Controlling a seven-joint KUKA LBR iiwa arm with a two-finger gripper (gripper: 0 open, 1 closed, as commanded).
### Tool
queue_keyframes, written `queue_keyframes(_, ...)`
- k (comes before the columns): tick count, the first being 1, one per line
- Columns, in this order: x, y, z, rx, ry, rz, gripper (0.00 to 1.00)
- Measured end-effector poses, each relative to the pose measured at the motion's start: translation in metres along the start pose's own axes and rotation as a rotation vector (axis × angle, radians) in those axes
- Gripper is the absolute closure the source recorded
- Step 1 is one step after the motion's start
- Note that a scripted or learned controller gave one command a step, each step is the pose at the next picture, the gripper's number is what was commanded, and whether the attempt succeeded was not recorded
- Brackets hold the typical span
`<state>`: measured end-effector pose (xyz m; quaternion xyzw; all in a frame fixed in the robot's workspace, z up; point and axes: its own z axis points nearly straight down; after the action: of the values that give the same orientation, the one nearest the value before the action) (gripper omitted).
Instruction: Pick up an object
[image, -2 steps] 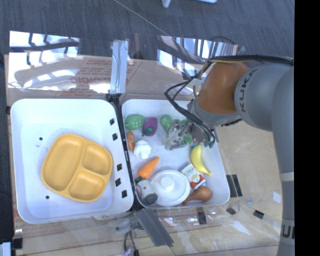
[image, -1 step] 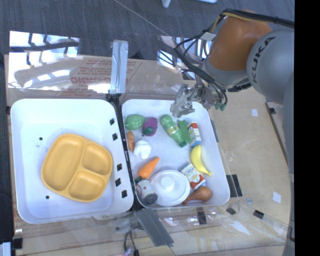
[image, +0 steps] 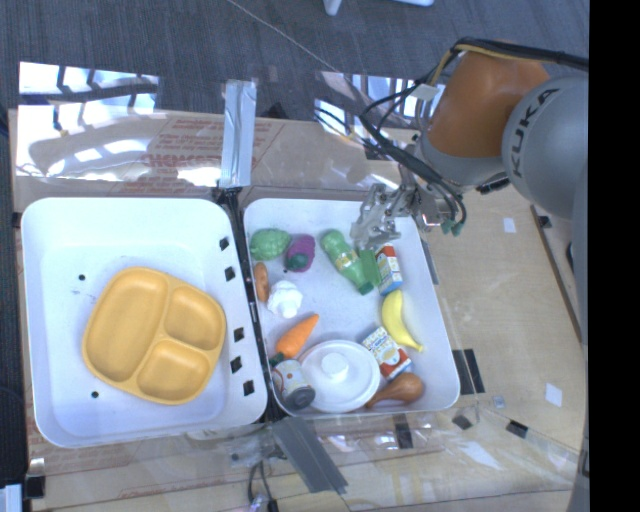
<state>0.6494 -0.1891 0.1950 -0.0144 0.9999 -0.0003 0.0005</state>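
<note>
At frame left the yellow divided plate (image: 153, 333) lies alone in the left bin (image: 40, 300), away from the picking. The right bin (image: 335, 215) crowds its toys together, so the gripper (image: 375, 228) hangs over the green bottle (image: 347, 262) at upper centre-right. I cannot tell its opening; its tip blurs into the clutter.

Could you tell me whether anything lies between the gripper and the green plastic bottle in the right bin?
Nothing visible does. The gripper hangs right above the green plastic bottle at the right white bin's far side; a small red-labelled bottle lies just beside it.
</note>
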Motion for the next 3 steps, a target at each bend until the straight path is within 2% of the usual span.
queue_keyframes(1, -0.002, 0.002, -0.013, 0.001, -0.005, -0.005, 1.0)
queue_keyframes(2, -0.009, -0.02, -0.015, 0.002, -0.004, 0.025, 1.0)
queue_keyframes(3, -0.009, -0.019, -0.016, 0.002, -0.005, -0.153, 1.0)
